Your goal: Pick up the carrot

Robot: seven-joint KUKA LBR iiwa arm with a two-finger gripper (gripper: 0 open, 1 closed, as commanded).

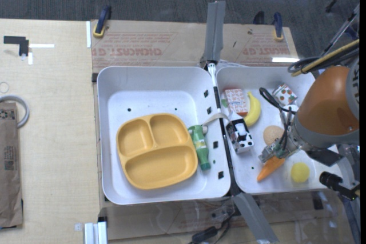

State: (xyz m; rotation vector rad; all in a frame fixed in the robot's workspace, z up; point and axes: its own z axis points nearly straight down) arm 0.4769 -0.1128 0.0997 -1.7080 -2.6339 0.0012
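Tapered orange carrot (270,168) touches pincer (275,151).

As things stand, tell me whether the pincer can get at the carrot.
Probably yes. The pincer already sits right at the carrot, over its upper end in the right bin. The lemon and the toy cow lie apart from it.

Arm over the right bin, gripper at the carrot

The gripper (277,151) is low in the right bin (246,180), touching the top end of the carrot (270,168). A lemon (299,172) lies just beside, a banana (253,109) further up. The left bin (108,123) holds a yellow plate (155,150) and a green bottle (200,146).
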